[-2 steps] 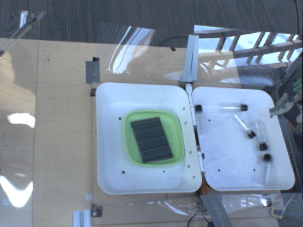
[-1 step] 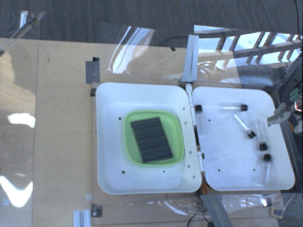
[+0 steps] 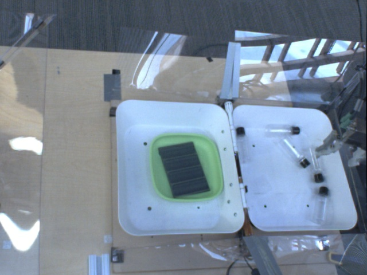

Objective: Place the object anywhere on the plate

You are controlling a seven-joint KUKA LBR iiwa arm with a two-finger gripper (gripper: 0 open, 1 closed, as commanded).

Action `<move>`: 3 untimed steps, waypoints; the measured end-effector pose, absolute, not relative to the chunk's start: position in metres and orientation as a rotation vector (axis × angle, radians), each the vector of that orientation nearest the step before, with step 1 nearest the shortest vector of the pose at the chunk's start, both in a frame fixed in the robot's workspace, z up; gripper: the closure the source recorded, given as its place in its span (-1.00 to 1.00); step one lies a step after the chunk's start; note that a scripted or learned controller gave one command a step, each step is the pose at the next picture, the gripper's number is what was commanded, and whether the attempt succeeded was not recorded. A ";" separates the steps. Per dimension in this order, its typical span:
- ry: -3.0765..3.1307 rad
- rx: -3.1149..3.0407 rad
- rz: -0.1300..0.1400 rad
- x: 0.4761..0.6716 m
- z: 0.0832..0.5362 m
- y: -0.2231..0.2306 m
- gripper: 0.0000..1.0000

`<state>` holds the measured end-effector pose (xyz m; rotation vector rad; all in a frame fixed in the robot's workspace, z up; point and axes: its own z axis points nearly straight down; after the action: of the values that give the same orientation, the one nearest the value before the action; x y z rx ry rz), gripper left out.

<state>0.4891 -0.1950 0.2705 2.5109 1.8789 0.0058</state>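
Observation:
A light green square plate point(image 3: 156, 171) sits in the middle of the left white bin point(image 3: 132, 211). A dark grey ridged rectangular block point(image 3: 183, 169) lies flat on the plate, turned slightly askew. At the right edge of the view my gripper point(image 3: 328, 144) hangs over the right side of the right bin point(image 3: 269, 211). It is well away from the plate and block, and the arm's dark parts rise behind it.
Several clear vials with black caps lie scattered in the right bin, such as one point(image 3: 280, 131) near its back and one point(image 3: 321, 204) near its front right. A loose black cap point(image 3: 241, 132) rests by the divider. A metal post point(image 3: 230, 73) stands behind the bins.

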 end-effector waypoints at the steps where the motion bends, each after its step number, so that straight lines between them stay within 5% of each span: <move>1: 1.818 2.558 0.004 0.489 0.254 -0.195 -1.00; 3: 1.755 2.601 0.007 0.489 0.245 -0.196 -1.00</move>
<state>0.4890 -0.1958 0.2445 2.6013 1.7547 0.0068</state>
